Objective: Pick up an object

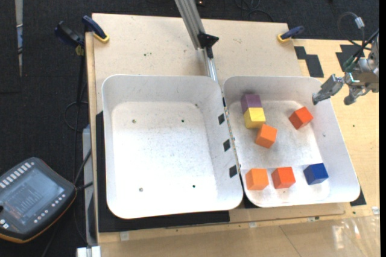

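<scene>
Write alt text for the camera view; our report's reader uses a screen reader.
The gripper hovers at the right bin's right rim, holding nothing. Seven blocks lie in that bin: purple, yellow, three orange, one red-orange, blue. The left bin sits alongside.

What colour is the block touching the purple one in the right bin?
Yellow; it sits against the purple block, shown clearly in the camera view.

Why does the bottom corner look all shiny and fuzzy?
In the camera view, light glares off something clear on the bench, washing that corner out; the white bins look bright and evenly lit, the blocks stay sharp with small soft shadows, and the gripper looks slightly blurry.
</scene>
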Available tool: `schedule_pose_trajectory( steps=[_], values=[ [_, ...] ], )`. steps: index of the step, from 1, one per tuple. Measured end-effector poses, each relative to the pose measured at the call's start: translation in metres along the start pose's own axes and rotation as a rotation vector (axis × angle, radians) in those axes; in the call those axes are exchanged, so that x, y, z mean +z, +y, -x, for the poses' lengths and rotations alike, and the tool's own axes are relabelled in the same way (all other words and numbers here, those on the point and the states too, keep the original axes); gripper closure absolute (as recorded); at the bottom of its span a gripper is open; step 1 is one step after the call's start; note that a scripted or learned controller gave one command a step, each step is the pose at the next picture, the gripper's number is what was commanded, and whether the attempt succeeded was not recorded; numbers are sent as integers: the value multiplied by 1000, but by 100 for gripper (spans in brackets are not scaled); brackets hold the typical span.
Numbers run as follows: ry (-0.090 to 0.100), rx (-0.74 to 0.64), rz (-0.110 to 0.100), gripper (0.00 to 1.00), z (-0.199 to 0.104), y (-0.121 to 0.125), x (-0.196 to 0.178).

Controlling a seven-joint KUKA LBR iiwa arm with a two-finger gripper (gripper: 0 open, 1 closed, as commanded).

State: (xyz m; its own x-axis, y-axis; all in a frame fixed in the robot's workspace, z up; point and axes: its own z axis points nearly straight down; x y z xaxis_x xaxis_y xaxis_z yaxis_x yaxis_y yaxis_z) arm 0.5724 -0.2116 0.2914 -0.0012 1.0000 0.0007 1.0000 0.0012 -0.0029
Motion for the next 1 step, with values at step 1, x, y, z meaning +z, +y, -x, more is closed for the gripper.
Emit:
schedule_pose_trajectory(
  steps=[1],
  values=[
    [-1,-1,3,0,0,1,-2]
  ],
)
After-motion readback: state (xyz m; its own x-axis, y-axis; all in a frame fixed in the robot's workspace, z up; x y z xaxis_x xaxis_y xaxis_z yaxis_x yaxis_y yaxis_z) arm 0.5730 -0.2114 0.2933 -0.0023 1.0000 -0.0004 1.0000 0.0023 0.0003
